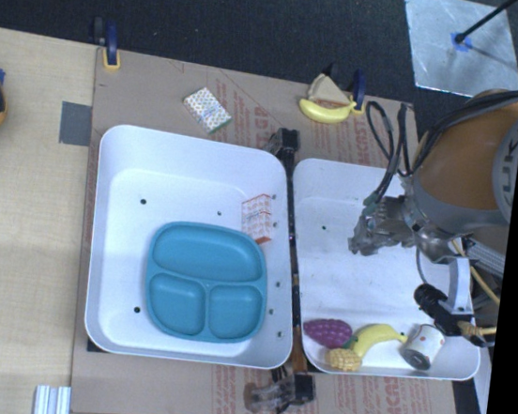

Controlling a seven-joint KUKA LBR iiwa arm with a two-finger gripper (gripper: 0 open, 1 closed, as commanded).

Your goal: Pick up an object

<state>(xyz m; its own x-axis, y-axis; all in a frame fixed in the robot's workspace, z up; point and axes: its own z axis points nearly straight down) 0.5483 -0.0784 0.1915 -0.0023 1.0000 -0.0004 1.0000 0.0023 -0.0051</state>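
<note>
- The dark two-finger gripper (369, 237) hangs over the bare upper floor of the right-hand shallow white bin (337, 188); whether it is open or closed cannot be told from this slant, and nothing shows between its tips.
- Candidate objects lie well below it, along that bin's near wall: a purple plastic grape cluster (327, 331), a yellow plastic corn cob (344, 359), a curved yellow plastic banana (378, 338), and a small white cylinder (422, 347) below and to its right.
- The banana touches the corn, so the grapes or cylinder probably offer a cleaner approach.
- Judged best: centre over one item, descend straight, close across its narrow width.
</note>
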